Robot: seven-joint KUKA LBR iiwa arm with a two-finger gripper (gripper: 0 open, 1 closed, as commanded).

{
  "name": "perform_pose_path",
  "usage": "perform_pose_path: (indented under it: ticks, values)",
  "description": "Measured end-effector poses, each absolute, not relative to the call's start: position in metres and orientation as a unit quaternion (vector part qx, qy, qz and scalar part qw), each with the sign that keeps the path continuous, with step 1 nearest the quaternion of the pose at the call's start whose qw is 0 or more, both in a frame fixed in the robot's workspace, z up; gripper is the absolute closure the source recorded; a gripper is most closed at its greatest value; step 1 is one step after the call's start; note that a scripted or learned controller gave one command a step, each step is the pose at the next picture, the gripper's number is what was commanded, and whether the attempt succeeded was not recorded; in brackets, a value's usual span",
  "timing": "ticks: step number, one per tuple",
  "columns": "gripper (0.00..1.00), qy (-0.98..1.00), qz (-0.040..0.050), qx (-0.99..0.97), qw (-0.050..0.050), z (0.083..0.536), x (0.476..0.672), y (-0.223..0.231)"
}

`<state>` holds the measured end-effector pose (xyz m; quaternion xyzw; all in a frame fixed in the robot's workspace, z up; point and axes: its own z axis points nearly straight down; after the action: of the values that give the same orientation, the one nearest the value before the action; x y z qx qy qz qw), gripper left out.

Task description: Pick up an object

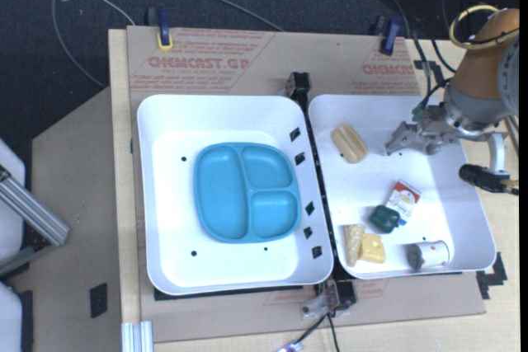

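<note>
Over the right white bin, your gripper hangs with fingers spread and nothing between them, just right of the tan bread-shaped piece; descend there and you risk closing on bare floor, or nudging the piece toward the divider

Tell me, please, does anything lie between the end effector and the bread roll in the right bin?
Nothing visible does. The end effector is over the right bin, with bare white floor between it and the bread roll. The other items lie nearer the front edge.
</note>
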<state>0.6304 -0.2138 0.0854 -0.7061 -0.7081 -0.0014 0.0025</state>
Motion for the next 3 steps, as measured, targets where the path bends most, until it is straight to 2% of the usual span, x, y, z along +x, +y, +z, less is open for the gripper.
perform_pose_path:
  ticks: [1, 2, 3]
  values:
    - [1.00, -0.709, -0.0010, -0.706, 0.001, 0.096, 0.631, -0.214]
    - [1.00, -0.707, -0.0016, -0.707, -0.004, 0.159, 0.635, -0.222]
    - [1.00, -0.708, -0.0017, -0.707, -0.003, 0.214, 0.627, -0.218]
